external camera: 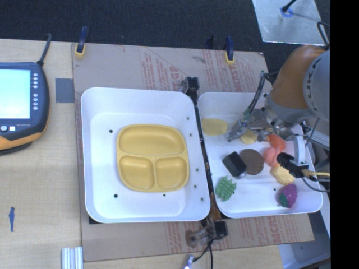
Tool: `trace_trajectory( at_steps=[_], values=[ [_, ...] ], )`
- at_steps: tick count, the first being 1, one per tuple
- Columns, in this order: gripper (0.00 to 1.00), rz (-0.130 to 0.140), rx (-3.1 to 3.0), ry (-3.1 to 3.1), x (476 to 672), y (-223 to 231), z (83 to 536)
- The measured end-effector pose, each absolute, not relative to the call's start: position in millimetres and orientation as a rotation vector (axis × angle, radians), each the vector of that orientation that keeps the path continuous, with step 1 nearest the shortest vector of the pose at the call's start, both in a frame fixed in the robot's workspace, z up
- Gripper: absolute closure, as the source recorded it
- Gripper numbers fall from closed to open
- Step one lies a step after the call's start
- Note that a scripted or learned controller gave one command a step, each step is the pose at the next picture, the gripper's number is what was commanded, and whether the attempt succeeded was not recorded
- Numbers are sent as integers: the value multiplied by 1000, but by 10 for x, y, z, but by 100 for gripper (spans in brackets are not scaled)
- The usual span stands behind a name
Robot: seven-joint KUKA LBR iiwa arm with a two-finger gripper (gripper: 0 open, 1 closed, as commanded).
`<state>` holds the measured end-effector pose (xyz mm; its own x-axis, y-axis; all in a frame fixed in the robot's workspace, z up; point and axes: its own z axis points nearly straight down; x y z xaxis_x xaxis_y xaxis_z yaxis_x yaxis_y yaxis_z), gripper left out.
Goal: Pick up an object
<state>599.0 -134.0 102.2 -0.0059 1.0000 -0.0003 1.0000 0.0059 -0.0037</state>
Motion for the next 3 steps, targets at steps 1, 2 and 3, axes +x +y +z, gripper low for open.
trace_trajectory(
  at_steps=[1, 2, 3],
  values=[
    [0, -2, -2191, -2209, 6436, -1846, 916],
    [0, -18, -2184, -2220, 5925, -1975, 920],
    [0, 0, -2215, -2224, 6568, -1573, 921]
  ],
)
